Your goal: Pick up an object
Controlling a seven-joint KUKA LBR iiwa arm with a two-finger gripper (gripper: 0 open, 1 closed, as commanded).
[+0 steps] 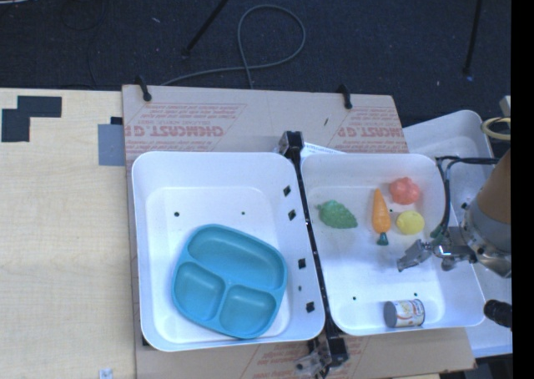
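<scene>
While the arm reaches in from the right, its claw [415, 255] hangs low over the right bin [355, 310], near that bin's right wall; whether it is apart or together I cannot tell, since the metal parts blur into one grey shape. Nothing can be seen held in it.

The things to choose from all lie in the right bin. A yellow lemon-like fruit [410, 222] sits just up from the claw, with an orange carrot [380, 214] beside it and a pink-red fruit [404, 190] further up. A green leafy piece [337, 214] lies well apart toward the divider, and a small can [404, 313] rests on its side near the bin's lower edge. The left bin [158, 177] carries a blue divided tray [229, 280].

The likeliest trouble, as I judge it, is the crowding of lemon, carrot and pink fruit. A descent aimed at one may nudge its neighbour or close on two at once. The rounded fruit could squirt out sideways if the grip lands off-centre. The can would probably roll if touched on its curved side. The claw is also near the bin wall, so a sideways shift could clip the rim and spoil the approach.
</scene>
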